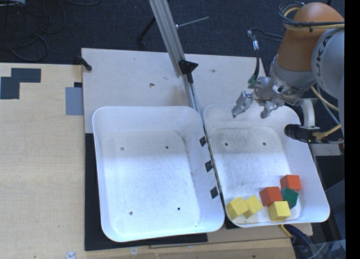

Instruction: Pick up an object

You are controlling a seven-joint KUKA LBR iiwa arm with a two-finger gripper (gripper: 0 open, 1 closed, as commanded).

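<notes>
A single fixed camera looked down at a slant from above the bench, taking in both shallow white plastic bins (112, 118); the grey-and-orange arm (308, 38) entered from the right.

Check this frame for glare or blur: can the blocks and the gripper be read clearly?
Camera view: the left bin is glared almost to plain white; the blocks in the right bin keep distinct colours but soft edges; the gripper is slightly blurred, with nothing between its spread jaws.
</notes>
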